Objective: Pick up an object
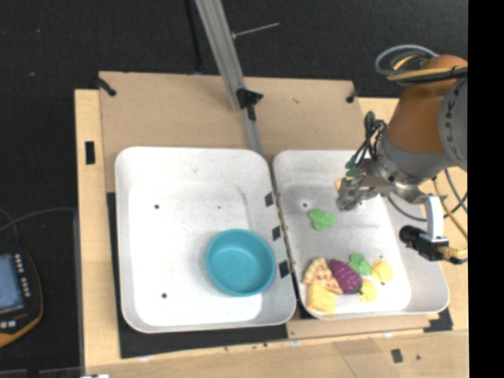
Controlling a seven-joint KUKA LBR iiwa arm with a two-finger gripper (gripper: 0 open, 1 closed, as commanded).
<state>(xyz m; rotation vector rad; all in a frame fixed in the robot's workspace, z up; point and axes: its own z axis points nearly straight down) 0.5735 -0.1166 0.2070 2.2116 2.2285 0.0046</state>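
My gripper (348, 201) hangs low over the right bin (409, 290), near its upper middle. A small green toy (321, 220) lies on the bin floor just left of and below the gripper, apart from it. At the bin's near edge sits a cluster of toy foods: a purple grape bunch (344, 275), a yellow and orange piece (318, 272), a yellow piece (320, 298), a green piece (358, 261) and a small yellow piece (382, 272). Nothing shows between the gripper's tips.
A blue bowl (239, 262) stands in the left bin (157, 179), near its lower right corner. A slanted metal pole (224, 53) rises behind the bins. A black device (16, 286) lies off the bench at the far left.
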